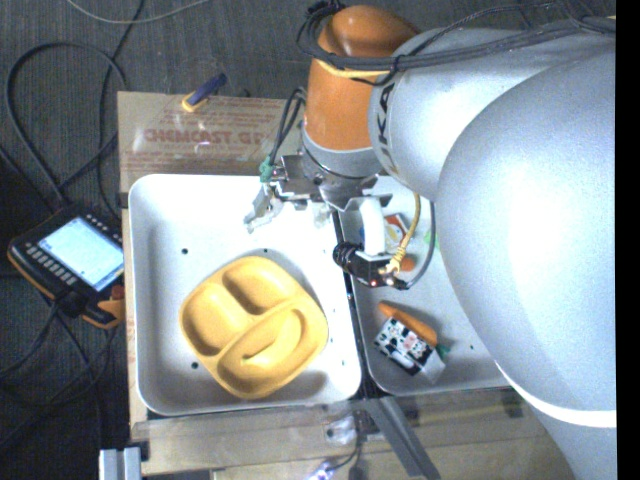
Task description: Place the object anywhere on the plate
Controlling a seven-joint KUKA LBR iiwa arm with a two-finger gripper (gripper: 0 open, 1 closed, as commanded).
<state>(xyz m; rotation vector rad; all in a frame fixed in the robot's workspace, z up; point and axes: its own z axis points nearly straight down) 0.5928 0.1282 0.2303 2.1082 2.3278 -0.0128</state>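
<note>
Overhead, the arm (500, 168) comes in from the right, its orange band over the seam between the two bins. The gripper (262, 206) sits above the left bin's (160, 268) far part — nothing visible between its fingers, open or closed I can't tell. Yellow plate (254, 324) lies in the left bin. Carrot (408, 320) lies in the right bin (470, 373), touching a black-and-white box (405, 348).

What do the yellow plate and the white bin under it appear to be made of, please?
The yellow plate looks like moulded plastic with a smooth, slightly glossy finish: rounded compartment ridges and soft highlights. The white bin seems to be plastic or coated sheet, matte, with small dark holes; which one is hard to tell.
</note>
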